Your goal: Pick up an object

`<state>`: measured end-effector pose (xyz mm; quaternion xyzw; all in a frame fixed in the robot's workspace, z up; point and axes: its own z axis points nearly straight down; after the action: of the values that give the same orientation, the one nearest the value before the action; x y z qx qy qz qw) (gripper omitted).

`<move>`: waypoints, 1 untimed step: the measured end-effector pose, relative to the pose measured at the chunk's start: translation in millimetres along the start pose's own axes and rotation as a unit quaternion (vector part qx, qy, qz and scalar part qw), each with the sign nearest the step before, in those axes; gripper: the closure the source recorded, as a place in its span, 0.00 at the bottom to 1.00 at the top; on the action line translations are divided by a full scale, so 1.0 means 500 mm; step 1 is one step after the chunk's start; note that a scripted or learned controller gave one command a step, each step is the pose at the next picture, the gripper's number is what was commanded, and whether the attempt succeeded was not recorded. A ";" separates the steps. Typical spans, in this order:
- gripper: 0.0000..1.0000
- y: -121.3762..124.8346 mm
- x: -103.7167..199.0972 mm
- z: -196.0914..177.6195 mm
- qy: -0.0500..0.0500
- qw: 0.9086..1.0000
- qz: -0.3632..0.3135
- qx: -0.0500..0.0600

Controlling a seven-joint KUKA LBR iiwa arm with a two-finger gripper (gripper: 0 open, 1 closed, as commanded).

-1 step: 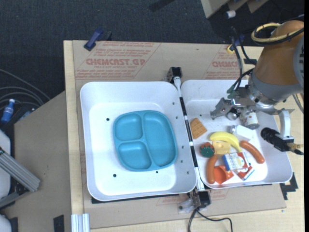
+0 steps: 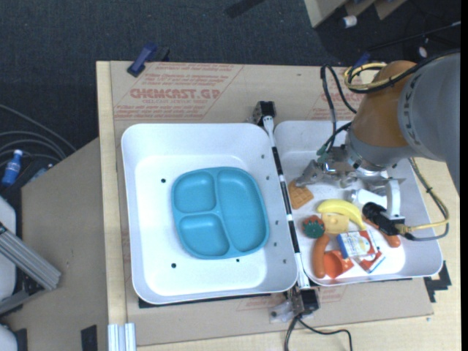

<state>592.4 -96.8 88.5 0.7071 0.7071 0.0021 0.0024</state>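
- Two white bins sit side by side on my table: the left bin (image 2: 139, 196) holds one blue divided plate (image 2: 218, 211), the right bin (image 2: 420, 258) a cluster of toy food.
- I count one banana (image 2: 341, 210), one cracker (image 2: 299, 194), one red sausage (image 2: 320, 256) and one small carton (image 2: 355, 246) (others too jumbled to name).
- My pincer (image 2: 344, 168) hangs low over the right bin's far end, near the cracker; I cannot tell its opening, and nothing shows in it.
- I judge this the approach step: next comes centring on one piece, then closing.

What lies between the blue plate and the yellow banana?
In the camera view, the bins' divider and a tan cracker-like piece lie between blue plate and banana.
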 end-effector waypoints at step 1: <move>1.00 0.000 0.000 -0.018 0.000 1.000 0.001 -0.001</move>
<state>592.6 -96.8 97.6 0.7079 0.7063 0.0025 0.0029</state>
